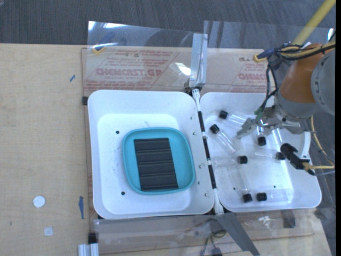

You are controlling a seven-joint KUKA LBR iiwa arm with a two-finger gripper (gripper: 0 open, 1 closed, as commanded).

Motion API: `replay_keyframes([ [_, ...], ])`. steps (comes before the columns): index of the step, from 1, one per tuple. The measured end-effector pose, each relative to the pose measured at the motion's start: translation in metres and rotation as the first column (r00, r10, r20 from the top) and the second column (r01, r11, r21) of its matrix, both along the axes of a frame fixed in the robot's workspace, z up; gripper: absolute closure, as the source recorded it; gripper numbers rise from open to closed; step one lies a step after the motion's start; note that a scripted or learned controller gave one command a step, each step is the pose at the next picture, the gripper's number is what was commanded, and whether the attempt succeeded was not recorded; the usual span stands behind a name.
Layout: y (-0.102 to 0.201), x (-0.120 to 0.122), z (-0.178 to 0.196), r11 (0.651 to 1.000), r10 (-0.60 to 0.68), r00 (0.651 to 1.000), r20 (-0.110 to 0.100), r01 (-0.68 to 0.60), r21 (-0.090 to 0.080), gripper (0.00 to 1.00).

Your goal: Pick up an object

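Gripper [254, 126] hung spread and unloaded over the right bin [311, 196] | nearest target, I judged: clear vial with black cap [222, 137], just left and below the fingertips, long axis slanting down-right.

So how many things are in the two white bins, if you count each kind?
Teal tray with a dark ribbed insert, left bin: 1
Clear vials with black caps (such as), right bin: about 7, as the clear bodies are hard to see
Total: about 8
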State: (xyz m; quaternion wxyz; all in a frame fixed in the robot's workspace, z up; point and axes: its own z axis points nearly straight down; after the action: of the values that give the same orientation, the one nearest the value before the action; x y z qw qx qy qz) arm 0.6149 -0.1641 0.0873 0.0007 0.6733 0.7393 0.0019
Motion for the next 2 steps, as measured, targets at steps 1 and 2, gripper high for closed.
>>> replay_keyframes([
  [1,-0.028,-0.029,0.002,1.000,-0.017,1.000,0.003,0.017,0.023,0.00],
  [2,-0.034,-0.028,0.015,1.000,-0.018,1.000,0.013,0.018,0.006,1.00],
])
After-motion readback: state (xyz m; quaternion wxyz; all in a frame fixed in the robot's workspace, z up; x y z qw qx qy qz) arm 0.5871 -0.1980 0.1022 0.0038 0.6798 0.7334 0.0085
